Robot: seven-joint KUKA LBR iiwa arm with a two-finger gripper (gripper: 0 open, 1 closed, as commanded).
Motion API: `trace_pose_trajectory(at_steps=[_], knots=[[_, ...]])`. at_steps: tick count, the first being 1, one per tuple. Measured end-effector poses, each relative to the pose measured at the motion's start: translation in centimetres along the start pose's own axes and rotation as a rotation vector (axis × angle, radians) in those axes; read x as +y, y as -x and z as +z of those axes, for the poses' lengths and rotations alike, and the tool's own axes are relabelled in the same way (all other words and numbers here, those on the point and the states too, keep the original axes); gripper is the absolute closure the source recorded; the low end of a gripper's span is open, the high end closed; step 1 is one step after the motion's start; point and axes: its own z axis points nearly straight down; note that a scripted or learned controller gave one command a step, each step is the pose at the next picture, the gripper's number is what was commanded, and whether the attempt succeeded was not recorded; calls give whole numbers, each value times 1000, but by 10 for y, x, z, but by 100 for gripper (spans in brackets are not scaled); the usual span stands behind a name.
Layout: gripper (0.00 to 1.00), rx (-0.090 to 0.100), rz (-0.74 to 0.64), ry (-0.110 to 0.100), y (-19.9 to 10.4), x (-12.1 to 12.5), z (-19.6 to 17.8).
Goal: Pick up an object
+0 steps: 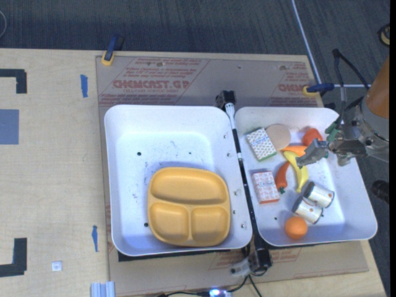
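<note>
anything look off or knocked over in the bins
Nothing is spilled or broken. The white can in the right bin lies on its side. The yellow tray sits alone in the left bin, apart from the other items.

The arm [380,98] is cut off by the right edge. The end effector [314,153] overlaps the banana [299,169], hiding part of it. Print on the two small cards [261,143] is too small to read. The counter [43,166] runs off the left edge.

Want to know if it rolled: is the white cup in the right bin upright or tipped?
Tipped. The white cup lies on its side on the right bin floor, between the banana and the orange.
</note>
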Motion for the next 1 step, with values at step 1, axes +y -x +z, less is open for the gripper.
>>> trace_pose_trajectory(at_steps=[1], knots=[[0, 0, 1, -1, 6, -10, 110]])
